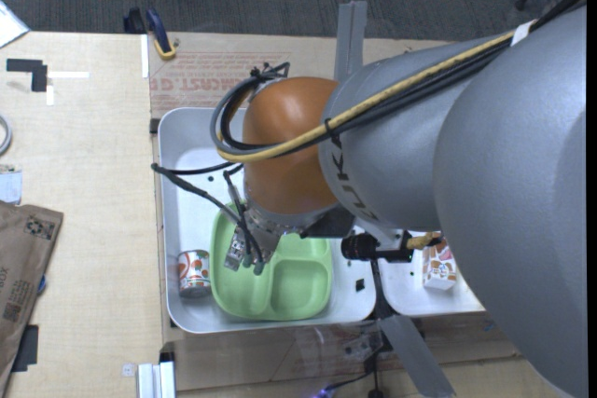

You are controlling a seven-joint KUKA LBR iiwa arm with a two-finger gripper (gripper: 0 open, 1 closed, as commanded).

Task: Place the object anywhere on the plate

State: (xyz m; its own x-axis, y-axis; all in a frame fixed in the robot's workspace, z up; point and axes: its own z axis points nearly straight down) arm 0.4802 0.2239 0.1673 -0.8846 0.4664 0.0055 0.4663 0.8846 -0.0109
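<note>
While the gripper (244,253) hangs over the left part of the green plate (308,286), its opening cannot be told, since arm (448,172) and cables (233,121) mask it. Nothing is seen lying on the plate, so the placing is judged not yet done. Just left of the gripper, off the plate and beside its rim, a small can (193,273) lies in the same bin (177,154), possibly the object; farther right, past the plate, a carton (438,267) stands in the other bin (410,298).
</note>
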